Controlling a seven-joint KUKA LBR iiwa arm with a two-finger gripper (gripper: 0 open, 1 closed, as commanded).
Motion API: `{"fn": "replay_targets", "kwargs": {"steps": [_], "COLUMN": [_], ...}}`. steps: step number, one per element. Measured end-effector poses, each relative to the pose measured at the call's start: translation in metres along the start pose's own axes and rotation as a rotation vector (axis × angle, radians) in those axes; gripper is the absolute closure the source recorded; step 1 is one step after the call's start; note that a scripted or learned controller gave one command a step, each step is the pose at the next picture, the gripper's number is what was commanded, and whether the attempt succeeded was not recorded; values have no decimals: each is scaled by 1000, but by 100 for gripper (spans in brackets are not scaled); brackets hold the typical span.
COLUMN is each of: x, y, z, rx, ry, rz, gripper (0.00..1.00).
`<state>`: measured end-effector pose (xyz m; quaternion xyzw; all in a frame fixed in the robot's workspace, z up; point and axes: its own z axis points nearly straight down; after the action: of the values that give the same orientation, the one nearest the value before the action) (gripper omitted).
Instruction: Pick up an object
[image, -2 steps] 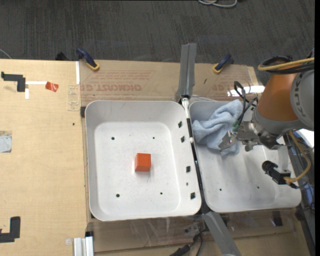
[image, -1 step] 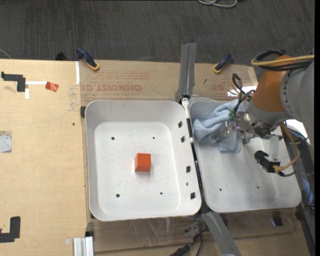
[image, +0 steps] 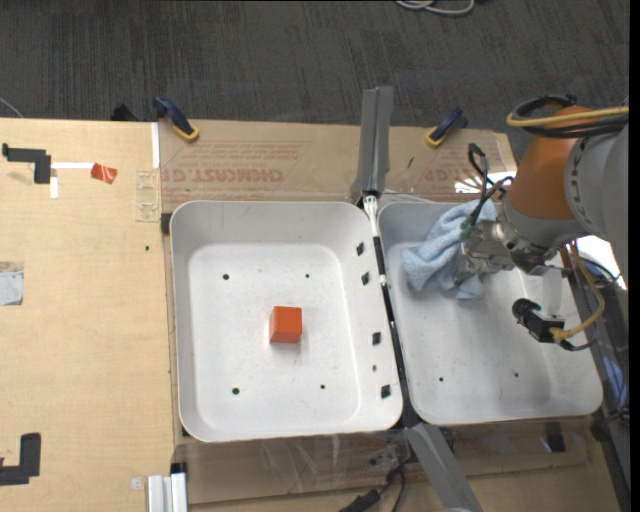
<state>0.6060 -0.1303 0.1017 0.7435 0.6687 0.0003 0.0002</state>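
Note:
A small orange-red cube (image: 286, 325) lies near the middle of the left bin (image: 181, 300). A crumpled light-blue cloth (image: 430, 258) sits in the upper left part of the right bin (image: 500, 385). My gripper (image: 478, 268) is at the cloth's right edge, and the fabric bunches up against it and partly covers it. The grey arm with its orange band (image: 540, 180) reaches in from the right, above the right bin's far corner.
A grey divider bar (image: 374, 150) runs between the two bins at the back. Black cables (image: 545, 325) hang from the wrist over the right bin. Clamps (image: 175, 118) hold the cardboard sheet behind the bins. A wooden bench surface lies to the left.

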Motion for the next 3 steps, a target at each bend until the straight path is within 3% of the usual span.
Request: {"fn": "replay_targets", "kwargs": {"steps": [1, 2, 3], "x": [30, -17, -42], "y": [-55, -8, -11], "z": [-40, -115, -92], "rx": [5, 3, 6], "ry": [-1, -3, -3], "rz": [212, 299, 362], "gripper": [100, 100, 100]}}
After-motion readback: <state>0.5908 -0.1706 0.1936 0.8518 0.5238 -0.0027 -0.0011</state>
